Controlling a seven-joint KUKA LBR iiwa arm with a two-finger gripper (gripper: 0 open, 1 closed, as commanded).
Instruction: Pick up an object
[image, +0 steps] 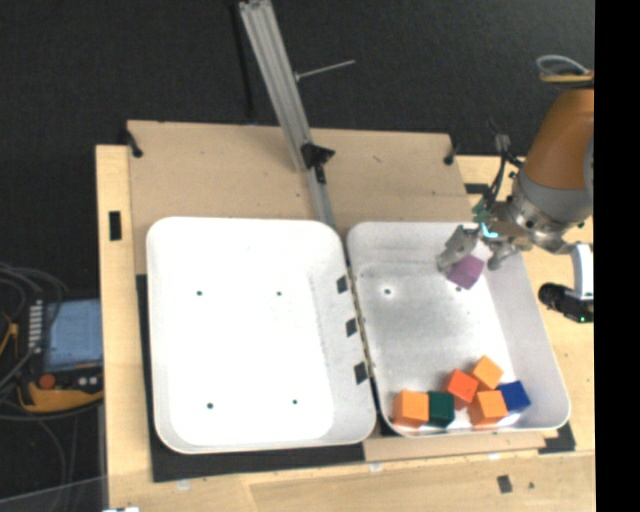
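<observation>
One purple block (466, 270) sits pinched between the fingers of the gripper (468, 257) (upper right of the frame), above the right bin (420, 330).

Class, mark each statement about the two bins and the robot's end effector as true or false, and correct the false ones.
1. A purple block sits between the fingers of the end effector. True.
2. The purple block is over the left bin. False: it is over the right bin.
3. A green block lies among orange blocks at the right bin's near edge. True.
4. The blue block lies in the left bin. False: it lies in the right bin, beside the orange blocks.
</observation>
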